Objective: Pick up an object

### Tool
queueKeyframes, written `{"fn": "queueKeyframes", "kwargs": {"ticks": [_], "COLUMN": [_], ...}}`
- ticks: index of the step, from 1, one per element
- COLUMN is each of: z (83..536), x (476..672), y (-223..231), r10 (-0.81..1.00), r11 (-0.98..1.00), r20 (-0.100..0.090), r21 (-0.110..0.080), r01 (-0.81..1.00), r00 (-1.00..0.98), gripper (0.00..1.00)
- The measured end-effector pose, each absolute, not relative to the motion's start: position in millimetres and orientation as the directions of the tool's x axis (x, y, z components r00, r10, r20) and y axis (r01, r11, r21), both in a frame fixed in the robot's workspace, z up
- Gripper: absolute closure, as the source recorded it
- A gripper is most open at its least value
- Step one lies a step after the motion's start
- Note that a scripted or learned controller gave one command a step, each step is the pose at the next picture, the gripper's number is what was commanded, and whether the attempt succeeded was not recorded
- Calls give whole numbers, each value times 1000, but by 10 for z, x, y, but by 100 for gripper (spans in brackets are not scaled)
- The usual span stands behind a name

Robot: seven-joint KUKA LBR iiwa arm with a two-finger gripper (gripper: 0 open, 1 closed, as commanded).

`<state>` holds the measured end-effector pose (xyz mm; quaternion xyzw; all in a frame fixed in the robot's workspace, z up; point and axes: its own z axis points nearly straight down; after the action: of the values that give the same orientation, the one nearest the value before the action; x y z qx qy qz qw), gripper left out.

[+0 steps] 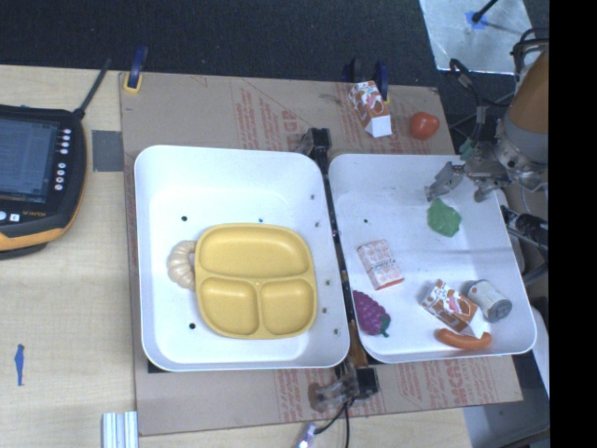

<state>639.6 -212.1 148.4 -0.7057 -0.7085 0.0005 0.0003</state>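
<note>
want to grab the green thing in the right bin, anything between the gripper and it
Nothing visible stands between them. The gripper hangs over the upper right of the right bin, and the green thing lies just below it in the view, with bare bin floor around it. The nearest other item, the pink box, lies off to the left.
</note>
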Motion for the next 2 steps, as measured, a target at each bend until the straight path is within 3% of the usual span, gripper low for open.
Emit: {"fn": "queueKeyframes", "kwargs": {"ticks": [1, 2], "z": [1128, 1357], "x": [6456, 6380], "y": [-2114, -2119], "r10": [1000, 1000], "r11": [6, 3], "r20": [0, 1], "r21": [-5, -3], "r01": [1000, 1000], "r00": [-6, -3], "gripper": [0, 0]}}
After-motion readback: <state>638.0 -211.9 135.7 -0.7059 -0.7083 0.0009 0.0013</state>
